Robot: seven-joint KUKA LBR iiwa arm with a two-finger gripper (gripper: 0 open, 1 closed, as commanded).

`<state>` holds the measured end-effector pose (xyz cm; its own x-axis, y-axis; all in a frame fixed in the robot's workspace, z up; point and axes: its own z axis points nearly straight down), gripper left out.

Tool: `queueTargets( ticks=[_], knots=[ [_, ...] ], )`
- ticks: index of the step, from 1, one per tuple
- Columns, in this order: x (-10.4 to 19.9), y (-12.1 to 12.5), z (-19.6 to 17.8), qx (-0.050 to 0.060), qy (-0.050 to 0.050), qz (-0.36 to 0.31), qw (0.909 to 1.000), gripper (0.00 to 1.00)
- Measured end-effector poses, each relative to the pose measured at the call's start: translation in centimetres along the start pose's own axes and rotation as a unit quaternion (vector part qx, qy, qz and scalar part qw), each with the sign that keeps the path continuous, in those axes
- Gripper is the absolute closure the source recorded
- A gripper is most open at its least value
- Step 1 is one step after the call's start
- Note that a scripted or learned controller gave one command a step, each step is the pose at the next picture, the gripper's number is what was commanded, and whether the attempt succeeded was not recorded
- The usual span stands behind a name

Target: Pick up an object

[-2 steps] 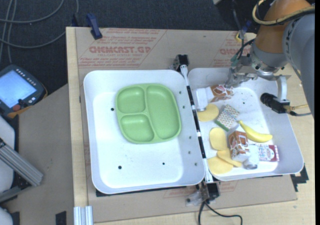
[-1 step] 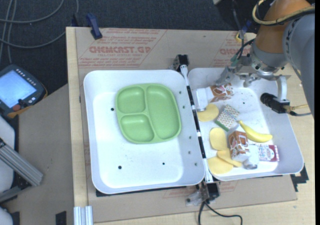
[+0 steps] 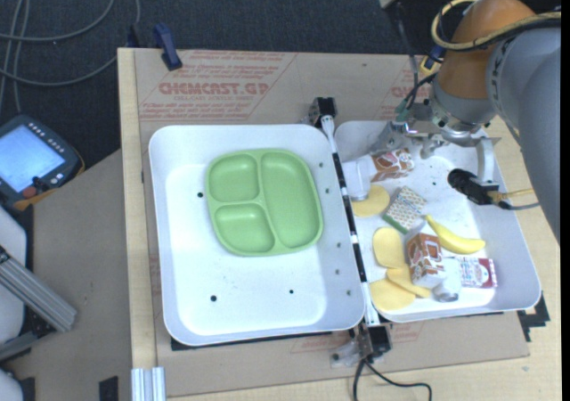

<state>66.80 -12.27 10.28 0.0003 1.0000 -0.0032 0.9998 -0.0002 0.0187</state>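
Note:
My gripper (image 3: 417,135) hangs over the far end of the right bin (image 3: 521,252), under the orange-banded wrist. Just below it, at its left, lies a brown and white packet (image 3: 392,162). Nearer the front of that bin lie a checkered green and white packet (image 3: 406,208), a yellow banana (image 3: 457,237), a brown and white wrapped item (image 3: 425,257) and a red and white carton (image 3: 473,274). Flat yellow pieces (image 3: 388,248) lie along the bin's left side. I see nothing between the gripper's parts.
The left bin (image 3: 178,239) holds a green divided plate (image 3: 264,200). A black clip (image 3: 323,110) sits where the two bins meet at the back. The bench's brown board (image 3: 223,78) surrounds both bins.

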Motion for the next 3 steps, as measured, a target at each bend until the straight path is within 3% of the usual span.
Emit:
queueTargets(
  ticks=[1, 2, 3],
  knots=[
    [1.6, 0.7, 0.3, -0.007, -0.003, 0.001, 1.0000, 0.00],
    [0.9, 1.1, -1.3, -0.015, -0.012, 0.002, 0.9998, 1.00],
    [1.7, 0.8, -0.7, -0.009, -0.004, 0.000, 1.0000, 0.00]
  ],
)
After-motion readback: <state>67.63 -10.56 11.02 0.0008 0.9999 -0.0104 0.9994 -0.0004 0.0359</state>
